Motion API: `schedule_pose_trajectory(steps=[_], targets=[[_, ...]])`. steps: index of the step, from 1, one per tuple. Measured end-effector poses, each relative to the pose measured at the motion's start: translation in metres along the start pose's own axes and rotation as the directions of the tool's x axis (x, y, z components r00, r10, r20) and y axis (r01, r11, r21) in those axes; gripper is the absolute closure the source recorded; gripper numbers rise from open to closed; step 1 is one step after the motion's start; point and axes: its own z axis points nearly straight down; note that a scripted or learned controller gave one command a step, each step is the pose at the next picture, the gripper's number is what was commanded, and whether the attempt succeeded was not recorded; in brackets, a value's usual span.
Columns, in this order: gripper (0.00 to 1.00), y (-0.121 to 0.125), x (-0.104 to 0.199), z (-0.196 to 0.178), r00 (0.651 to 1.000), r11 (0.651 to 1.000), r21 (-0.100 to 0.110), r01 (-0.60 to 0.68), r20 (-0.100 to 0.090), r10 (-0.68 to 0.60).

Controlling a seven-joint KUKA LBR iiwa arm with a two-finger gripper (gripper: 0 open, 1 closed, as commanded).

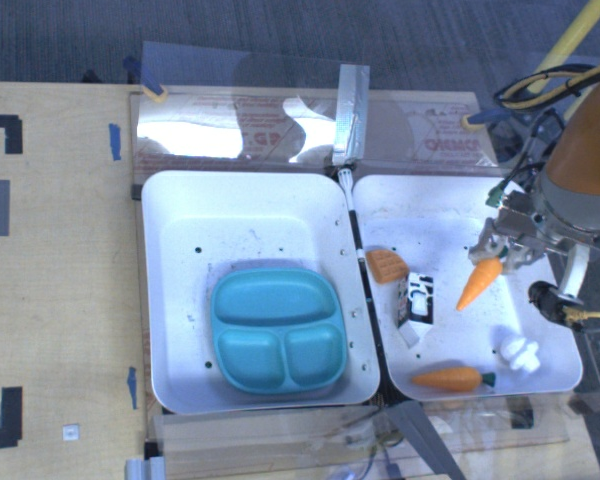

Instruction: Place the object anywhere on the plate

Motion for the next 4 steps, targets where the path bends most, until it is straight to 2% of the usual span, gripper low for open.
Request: schedule_pose_trajectory(steps=[1, 2, 3, 4], targets=[[1.00, -0.059, 0.062, 0.001, 0.987, 0.987, 0.005, 0.159, -0.003, -0.159], [1.00, -0.057, 0.127, -0.014, 0.966, 0.966, -0.002, 0.257, -0.003, -0.257], [1.00, -0.103, 0.213, 0.002, 0.976, 0.976, 0.006, 0.218, -0.002, -0.218], [0.00, -0.100, 0.210, 0.001, 0.977, 0.977, 0.004, 0.212, -0.001, -0.212]])
